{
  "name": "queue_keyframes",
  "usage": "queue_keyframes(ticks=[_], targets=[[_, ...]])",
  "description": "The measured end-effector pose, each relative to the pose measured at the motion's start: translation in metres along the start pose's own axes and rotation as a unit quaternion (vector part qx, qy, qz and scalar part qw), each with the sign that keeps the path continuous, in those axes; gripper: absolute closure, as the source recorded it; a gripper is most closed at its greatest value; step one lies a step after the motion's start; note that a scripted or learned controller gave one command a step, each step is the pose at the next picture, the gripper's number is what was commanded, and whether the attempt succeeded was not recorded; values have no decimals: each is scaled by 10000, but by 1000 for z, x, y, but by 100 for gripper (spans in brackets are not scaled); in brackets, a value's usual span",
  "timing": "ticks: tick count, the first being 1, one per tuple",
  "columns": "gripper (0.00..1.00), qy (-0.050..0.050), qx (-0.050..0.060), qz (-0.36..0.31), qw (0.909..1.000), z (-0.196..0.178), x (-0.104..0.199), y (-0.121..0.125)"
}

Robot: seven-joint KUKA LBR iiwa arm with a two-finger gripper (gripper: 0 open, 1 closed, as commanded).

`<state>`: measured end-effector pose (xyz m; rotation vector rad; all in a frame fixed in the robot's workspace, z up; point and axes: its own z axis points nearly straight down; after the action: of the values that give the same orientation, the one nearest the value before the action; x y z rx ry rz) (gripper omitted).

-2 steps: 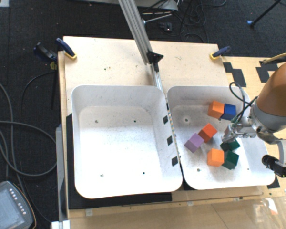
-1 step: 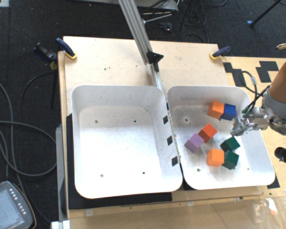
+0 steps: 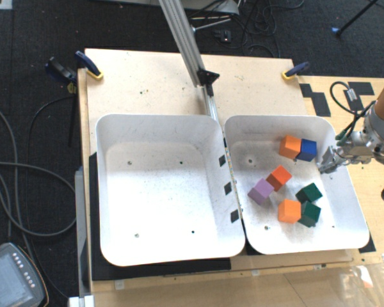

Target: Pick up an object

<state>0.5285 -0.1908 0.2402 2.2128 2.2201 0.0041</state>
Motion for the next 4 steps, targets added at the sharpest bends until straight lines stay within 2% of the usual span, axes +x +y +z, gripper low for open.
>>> queue_keyframes(ticks=[2, 3, 4], targets=[[100, 25, 24, -31, 10000, -15, 114, 3], [100, 25, 39, -28, 10000, -2, 169, 4], [100, 23, 27, -28, 10000, -4, 218, 18]])
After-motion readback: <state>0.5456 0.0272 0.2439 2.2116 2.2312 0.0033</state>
